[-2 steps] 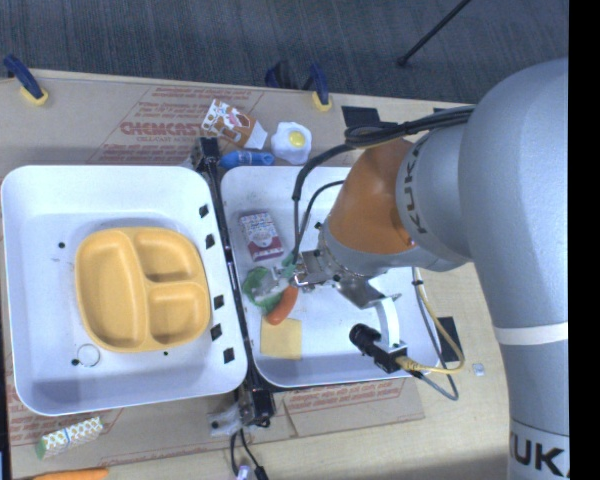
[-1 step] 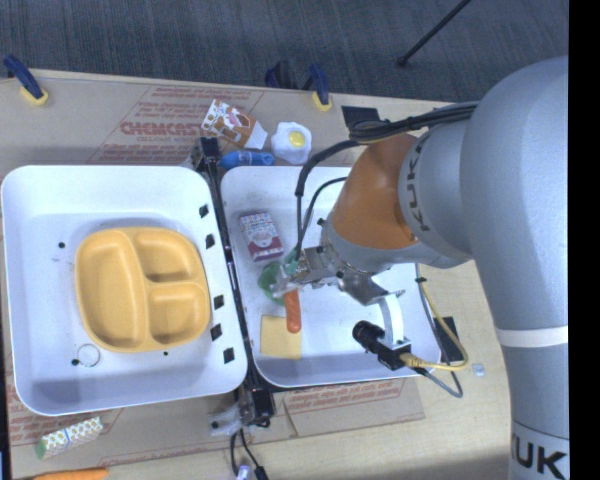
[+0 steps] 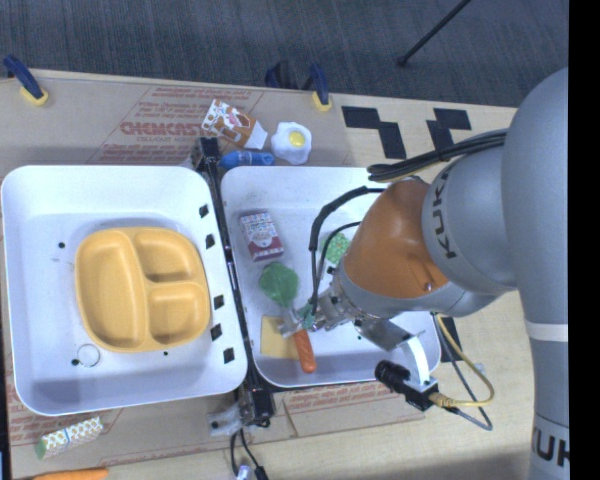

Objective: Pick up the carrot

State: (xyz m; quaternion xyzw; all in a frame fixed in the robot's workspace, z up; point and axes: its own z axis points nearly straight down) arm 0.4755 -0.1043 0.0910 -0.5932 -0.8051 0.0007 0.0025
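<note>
The carrot (image 3: 304,352) is a small orange stick lying near the front wall of the right bin (image 3: 400,183). Its far end rests against a yellow cheese slice (image 3: 273,339). My gripper (image 3: 304,320) hangs just above the carrot's far end, at or close to touching it. The grey wrist and orange band of the arm (image 3: 395,253) cover the middle of the bin behind it.
In the right bin lie a green leafy piece (image 3: 278,282), a red packet (image 3: 261,234) and a green spotted item (image 3: 335,249) partly under the arm. The left bin (image 3: 25,193) holds a yellow divided plate (image 3: 142,288). A toy egg (image 3: 293,140) and small packets lie behind the bins.
</note>
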